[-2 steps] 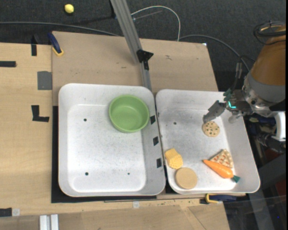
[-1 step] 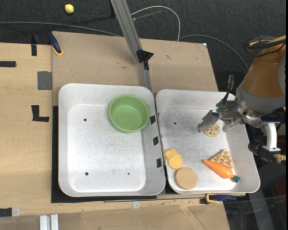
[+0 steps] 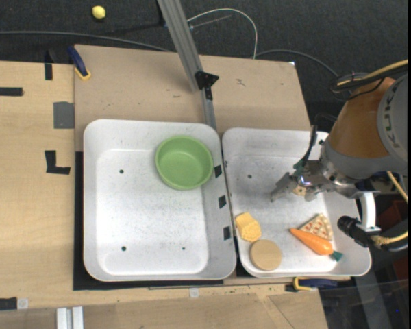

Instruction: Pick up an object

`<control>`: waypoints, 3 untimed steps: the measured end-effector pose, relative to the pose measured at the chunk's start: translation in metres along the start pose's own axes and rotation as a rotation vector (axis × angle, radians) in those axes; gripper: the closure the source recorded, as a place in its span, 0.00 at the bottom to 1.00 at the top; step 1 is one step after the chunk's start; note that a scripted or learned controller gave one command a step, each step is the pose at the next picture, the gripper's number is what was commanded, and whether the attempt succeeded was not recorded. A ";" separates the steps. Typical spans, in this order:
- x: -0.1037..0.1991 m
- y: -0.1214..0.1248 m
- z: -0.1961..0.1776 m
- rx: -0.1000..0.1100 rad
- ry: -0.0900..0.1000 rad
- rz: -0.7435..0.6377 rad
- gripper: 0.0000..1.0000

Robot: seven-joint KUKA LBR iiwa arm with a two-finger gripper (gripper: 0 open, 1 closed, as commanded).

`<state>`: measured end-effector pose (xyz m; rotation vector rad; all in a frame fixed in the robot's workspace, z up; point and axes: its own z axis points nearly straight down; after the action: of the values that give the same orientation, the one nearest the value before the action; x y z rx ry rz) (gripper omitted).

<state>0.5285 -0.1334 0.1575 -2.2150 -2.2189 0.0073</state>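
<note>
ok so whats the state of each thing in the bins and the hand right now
green bowl: upright, in the left bin, near its far right corner
hand: low over the right bin, nothing seen between its fingers
carrot: lying flat, right bin
pizza slice: flat, beside the carrot
round cracker: flat, near edge
yellow biscuit: flat, just beyond the cracker

No text, label, brand or number can be read anywhere in this view. At about 3 o'clock the arm (image 3: 370,125) carries a few dark letter-like marks on its grey casing, cut off by the frame edge and too partial to read.
</note>
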 end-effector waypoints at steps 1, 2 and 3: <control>-0.003 0.001 0.045 0.000 0.000 0.001 0.00; -0.002 0.002 0.032 -0.003 0.000 -0.001 1.00; -0.012 -0.002 -0.021 -0.011 -0.002 0.002 1.00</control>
<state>0.5266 -0.1451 0.1783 -2.2235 -2.2236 -0.0019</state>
